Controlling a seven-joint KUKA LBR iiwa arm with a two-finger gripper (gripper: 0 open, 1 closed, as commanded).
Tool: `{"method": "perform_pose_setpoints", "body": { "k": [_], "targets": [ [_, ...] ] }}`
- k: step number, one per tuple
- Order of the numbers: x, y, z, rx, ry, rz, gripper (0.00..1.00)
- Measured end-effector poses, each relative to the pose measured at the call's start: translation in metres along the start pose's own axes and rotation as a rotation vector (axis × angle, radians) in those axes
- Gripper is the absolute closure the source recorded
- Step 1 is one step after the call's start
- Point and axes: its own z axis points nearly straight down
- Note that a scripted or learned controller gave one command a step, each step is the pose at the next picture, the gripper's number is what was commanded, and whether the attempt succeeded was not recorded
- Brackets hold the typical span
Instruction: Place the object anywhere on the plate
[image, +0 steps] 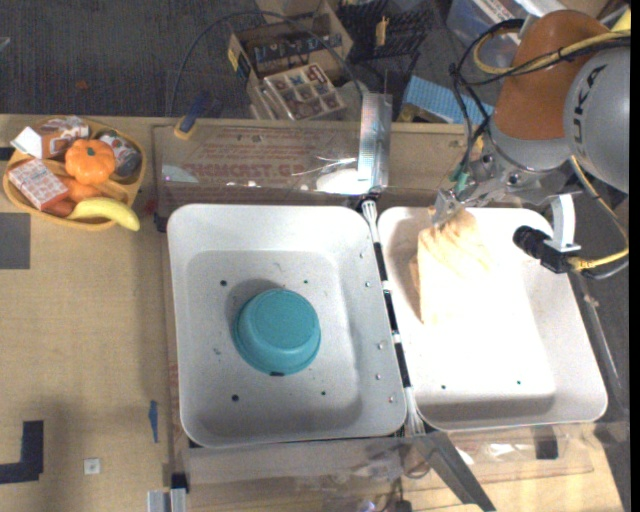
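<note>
Bench, 2 white bins: pale tan, blurred object (452, 262) in right bin (520, 370); end effector (452, 200) above it, grip state unclear.

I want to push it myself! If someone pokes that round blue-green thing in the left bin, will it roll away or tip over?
Probably neither. The teal plate looks round but low and wide, lying flat on the left bin floor, so a poke would likely slide it. Its surface looks smooth, so it may slip easily on the white plastic.

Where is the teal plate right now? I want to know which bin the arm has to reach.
The teal plate lies in the left bin, near its middle, on the far side of the divider from the gripper over the right bin.
</note>
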Motion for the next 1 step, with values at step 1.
{"method": "perform_pose_setpoints", "body": {
  "k": [1],
  "targets": [
    [-0.0028,0.0003,-0.0296,0.004,0.002,0.003,1.00]
  ]
}}
